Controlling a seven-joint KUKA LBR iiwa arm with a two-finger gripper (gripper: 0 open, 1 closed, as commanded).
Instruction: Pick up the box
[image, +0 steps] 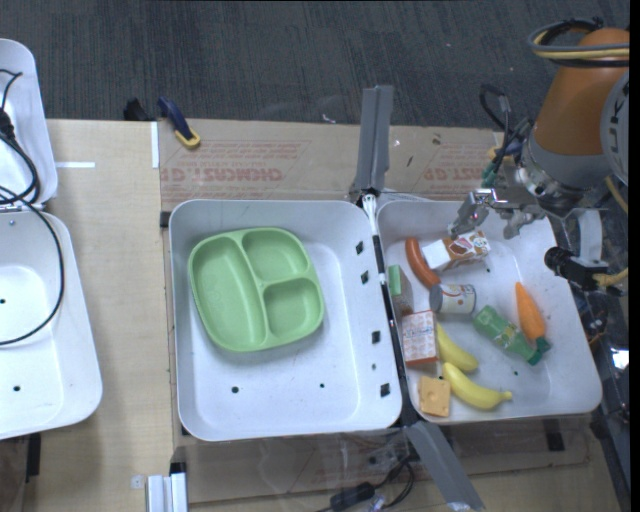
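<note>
small red-and-white carton box lies flat at the right white bin's left wall, touching a yellow banana | end effector hovers far corner, grip state we cannot tell | we would descend square, clear of banana

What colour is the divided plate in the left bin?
Light green all over, its three compartments included. The plate shows best in the camera view, lying flat in the left bin.

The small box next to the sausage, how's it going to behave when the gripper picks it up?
The box looks like thin printed card, so probably light and easy to crush. It lies tilted against the sausage, so it may slide or twist when gripped.
</note>
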